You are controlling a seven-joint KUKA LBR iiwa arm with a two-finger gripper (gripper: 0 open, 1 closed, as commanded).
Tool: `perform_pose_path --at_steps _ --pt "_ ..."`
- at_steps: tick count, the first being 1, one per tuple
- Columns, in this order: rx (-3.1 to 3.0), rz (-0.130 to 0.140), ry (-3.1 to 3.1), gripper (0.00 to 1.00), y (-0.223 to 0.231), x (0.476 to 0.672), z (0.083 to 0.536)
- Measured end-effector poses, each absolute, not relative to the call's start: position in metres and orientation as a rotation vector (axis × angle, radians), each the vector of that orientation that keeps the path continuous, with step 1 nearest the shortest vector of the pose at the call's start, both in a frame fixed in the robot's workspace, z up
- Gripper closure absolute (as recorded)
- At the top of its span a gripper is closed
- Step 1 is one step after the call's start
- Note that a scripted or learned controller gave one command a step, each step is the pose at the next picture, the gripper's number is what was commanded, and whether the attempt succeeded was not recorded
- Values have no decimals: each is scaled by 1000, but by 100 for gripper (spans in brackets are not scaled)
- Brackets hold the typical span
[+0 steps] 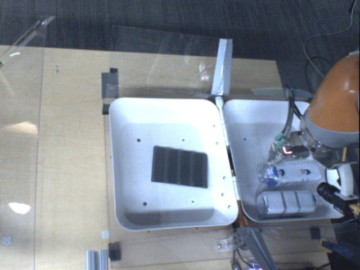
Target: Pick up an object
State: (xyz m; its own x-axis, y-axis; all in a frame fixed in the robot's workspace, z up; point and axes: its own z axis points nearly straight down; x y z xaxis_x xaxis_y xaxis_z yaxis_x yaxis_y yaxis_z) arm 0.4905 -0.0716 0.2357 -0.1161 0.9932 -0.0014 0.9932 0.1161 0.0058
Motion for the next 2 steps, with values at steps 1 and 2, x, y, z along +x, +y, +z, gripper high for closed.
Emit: perform_pose_path --at_steps 1,2 --pt "2084 6 2344 0 -71 491 236" --pt "2066 3 2363 0 -136 506 178"
